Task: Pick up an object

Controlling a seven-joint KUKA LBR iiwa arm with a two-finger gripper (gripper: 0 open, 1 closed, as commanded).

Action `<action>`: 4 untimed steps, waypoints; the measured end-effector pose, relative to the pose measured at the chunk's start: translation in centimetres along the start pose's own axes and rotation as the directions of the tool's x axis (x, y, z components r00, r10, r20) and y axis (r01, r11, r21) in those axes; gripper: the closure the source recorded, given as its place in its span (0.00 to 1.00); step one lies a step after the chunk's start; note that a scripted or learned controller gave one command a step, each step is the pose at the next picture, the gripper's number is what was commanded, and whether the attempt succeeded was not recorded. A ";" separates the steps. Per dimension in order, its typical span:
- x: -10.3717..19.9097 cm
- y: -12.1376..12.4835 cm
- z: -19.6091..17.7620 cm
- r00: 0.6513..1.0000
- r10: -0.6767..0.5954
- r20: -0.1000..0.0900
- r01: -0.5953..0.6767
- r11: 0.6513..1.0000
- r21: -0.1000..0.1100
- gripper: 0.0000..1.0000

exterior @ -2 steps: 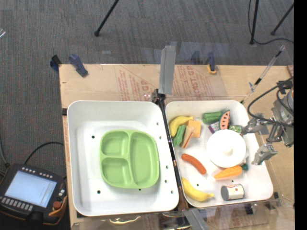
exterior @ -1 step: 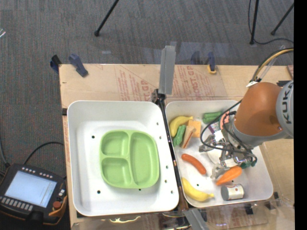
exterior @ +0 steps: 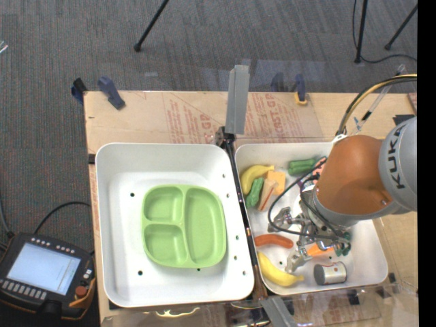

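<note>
Gripper (exterior: pixel 315 245) lowered just above the banana (exterior: pixel 278 269) | finger state cannot be told | risk: grasp spoiled by crowding red sausage (exterior: pixel 272 240) and metal can (exterior: pixel 330 272) beside banana

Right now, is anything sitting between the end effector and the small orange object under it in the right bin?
Nothing visible. The end effector hangs directly over the small orange object; the red sausage-shaped toy, yellow banana and grey metal cylinder lie beside it.
</note>
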State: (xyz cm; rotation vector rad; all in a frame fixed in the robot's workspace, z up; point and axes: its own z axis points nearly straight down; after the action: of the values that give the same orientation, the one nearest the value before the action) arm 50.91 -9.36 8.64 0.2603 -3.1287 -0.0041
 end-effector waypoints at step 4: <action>-6.6 -1.5 -0.2 1.000 0.003 0.005 -0.003 1.000 0.002 0.00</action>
State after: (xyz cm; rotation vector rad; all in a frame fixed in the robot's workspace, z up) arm 57.66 -9.78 8.79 0.2554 -3.1338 -0.0012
